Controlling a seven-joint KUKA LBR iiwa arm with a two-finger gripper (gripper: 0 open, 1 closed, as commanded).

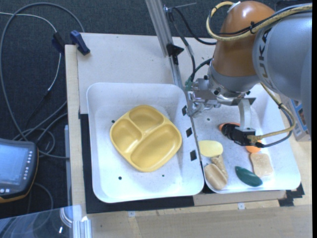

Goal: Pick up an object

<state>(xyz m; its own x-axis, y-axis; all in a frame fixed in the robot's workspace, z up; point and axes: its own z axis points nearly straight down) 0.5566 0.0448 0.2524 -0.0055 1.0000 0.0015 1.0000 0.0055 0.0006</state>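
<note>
- We are reading part of some dark lettering on the grey arm (290,48), above and to the view's right of the gripper (192,108). It is cut off by the frame edge, and we are not making out a whole word.
- We are seeing the gripper hanging over the wall where the two bins meet, toward their far end. We cannot tell whether it is open or closed.
- We are finding the loose objects in the right bin (277,115), all nearer the front edge than the gripper. A pale yellow oval piece (210,148) is lying closest below it. A tan bread-like piece (216,173) is sitting just beyond that, against the front rim.
- Further to the view's right of the gripper, a dark green piece (248,176) and a tan rectangular piece (261,163) are lying side by side. A small orange piece (253,148) is lying just above them.
- To the view's left of the gripper, a yellow divided plate (145,138) is resting flat in the left bin (99,103), well apart from the gripper.
- The bins are standing on a pale speckled bench (124,58). A blue clamp (79,42) is gripping its far left corner, and an aluminium post (156,14) is rising behind the gripper.
- Around the bench, dark carpet (29,83) is carrying loose black cables, and a handheld control screen (14,167) is lying at the far left.
</note>
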